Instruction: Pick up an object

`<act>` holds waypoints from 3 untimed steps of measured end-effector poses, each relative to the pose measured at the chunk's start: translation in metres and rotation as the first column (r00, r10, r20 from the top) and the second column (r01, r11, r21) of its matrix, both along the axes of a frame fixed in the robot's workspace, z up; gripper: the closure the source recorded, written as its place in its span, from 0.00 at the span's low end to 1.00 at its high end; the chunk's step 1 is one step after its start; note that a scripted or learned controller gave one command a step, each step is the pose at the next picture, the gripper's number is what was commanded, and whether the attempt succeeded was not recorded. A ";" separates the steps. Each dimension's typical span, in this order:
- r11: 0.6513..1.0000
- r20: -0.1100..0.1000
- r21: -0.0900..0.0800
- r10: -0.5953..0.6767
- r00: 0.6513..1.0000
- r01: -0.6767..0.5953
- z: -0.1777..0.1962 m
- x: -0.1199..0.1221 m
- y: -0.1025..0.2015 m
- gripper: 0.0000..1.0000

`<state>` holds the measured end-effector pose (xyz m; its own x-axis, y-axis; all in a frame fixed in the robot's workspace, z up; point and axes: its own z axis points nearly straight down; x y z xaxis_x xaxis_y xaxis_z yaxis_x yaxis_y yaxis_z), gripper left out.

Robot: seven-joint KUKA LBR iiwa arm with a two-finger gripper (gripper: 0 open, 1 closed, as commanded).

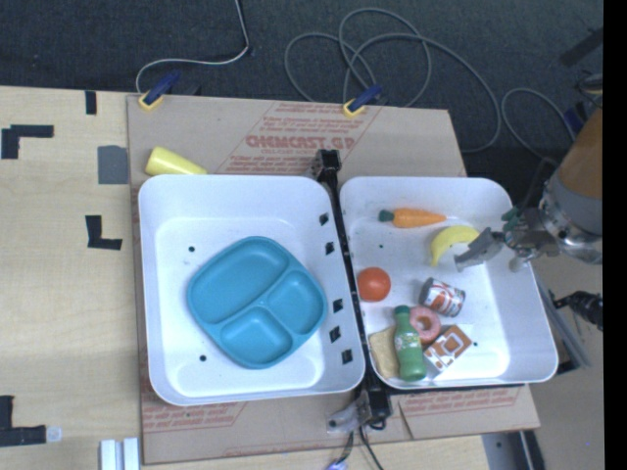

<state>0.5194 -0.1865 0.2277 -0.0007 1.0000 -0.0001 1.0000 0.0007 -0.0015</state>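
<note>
The right bin (509, 360) holds a carrot (416, 217), a yellow banana (453, 241), an orange ball (373, 284), a small can (443, 298), a green bottle (409, 343), a pink ring (426, 321) and a small printed box (451, 347). My gripper (496, 243) hangs over the bin's right side, just right of the banana. It is open, one finger (474, 255) reaches toward the banana's lower end, and nothing sits between the fingers.
A blue divided plate (257, 300) lies in the left bin (162, 262). A yellow object (176, 162) rests on the cardboard behind that bin. Cables loop across the dark floor at the back. A black divider (338, 262) runs between the bins.
</note>
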 end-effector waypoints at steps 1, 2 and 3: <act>1.000 -0.004 0.001 0.000 1.000 0.000 -0.106 0.023 0.000 0.00; 1.000 0.005 -0.001 0.000 1.000 0.000 -0.141 0.007 0.059 0.00; 1.000 0.005 -0.001 0.000 1.000 0.000 -0.131 0.008 0.059 1.00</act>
